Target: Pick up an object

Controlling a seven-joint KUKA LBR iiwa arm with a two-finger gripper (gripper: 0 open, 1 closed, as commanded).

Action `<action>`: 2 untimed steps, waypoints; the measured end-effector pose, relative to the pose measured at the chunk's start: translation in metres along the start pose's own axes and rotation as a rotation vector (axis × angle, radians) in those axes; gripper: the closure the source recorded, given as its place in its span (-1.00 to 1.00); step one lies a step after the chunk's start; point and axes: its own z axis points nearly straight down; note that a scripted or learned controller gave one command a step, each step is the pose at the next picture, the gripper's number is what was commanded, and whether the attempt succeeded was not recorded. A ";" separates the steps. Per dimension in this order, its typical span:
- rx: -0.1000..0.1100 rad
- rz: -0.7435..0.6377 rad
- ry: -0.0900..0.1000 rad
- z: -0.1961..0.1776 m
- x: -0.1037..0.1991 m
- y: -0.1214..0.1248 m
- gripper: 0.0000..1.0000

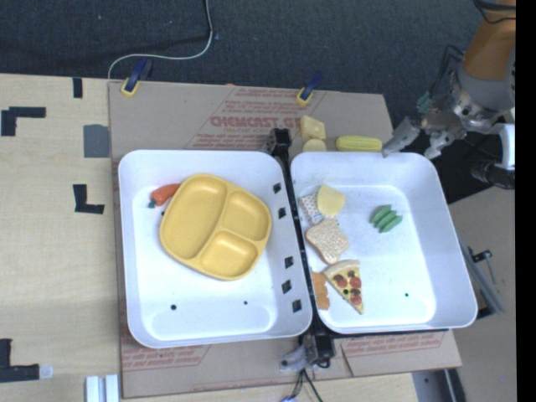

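Wooden counter (50, 249) under a cardboard sheet (243, 111) carries my two white bins, side by side. My task is to pick up any object, and most lie in the right bin (435, 249): a green bean pod (385, 219) near its middle, and along its left side a yellow wedge (331, 200), a cracker (308, 207), a slice of bread (327, 239), a pizza slice (347, 283) and a small orange piece (320, 291). Left of that, the left bin (142, 300) holds a yellow divided plate (215, 225) with a carrot (164, 193) tucked at its upper left edge. Behind the bins, on the cardboard, rest a corn cob (358, 143) and two pale yellow pieces (312, 128). My claw (416, 139) hangs above the right bin's far right corner, fingers spread, pinching nothing.
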 end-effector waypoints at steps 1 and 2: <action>0.010 0.000 0.002 0.151 0.013 -0.047 -1.00; -0.003 -0.007 0.000 0.150 0.082 0.006 -1.00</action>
